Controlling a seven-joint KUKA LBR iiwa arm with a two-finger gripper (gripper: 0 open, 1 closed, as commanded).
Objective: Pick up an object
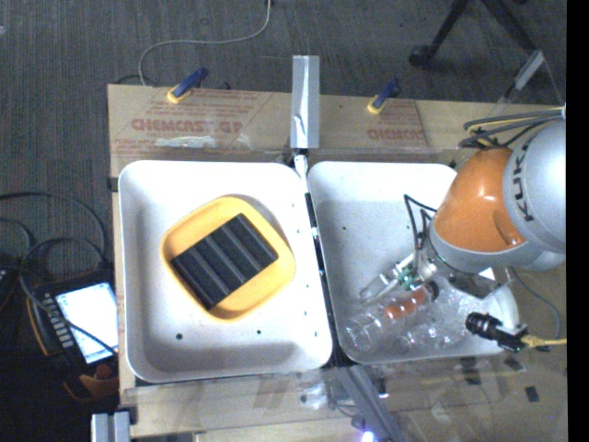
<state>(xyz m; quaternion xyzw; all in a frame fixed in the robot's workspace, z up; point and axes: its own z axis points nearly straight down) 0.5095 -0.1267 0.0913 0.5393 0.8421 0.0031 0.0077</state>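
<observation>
A clear plastic bottle point(398, 319) with a reddish band lies on its side in the right bin point(368, 201), near the front wall. My gripper point(402, 279) is low in that bin, just above and behind the bottle, under the orange band of the arm point(474, 215). Whether it touches the bottle is unclear. In the left bin point(147, 339) rests a yellow rounded block point(229, 256) with a black ribbed top, far from the gripper.
The two bins meet at a ridge point(315, 247) in the middle. The arm covers the right bin's right side. Clamps point(187, 84) and a metal post point(305, 99) stand behind the bins on the cardboard-covered bench.
</observation>
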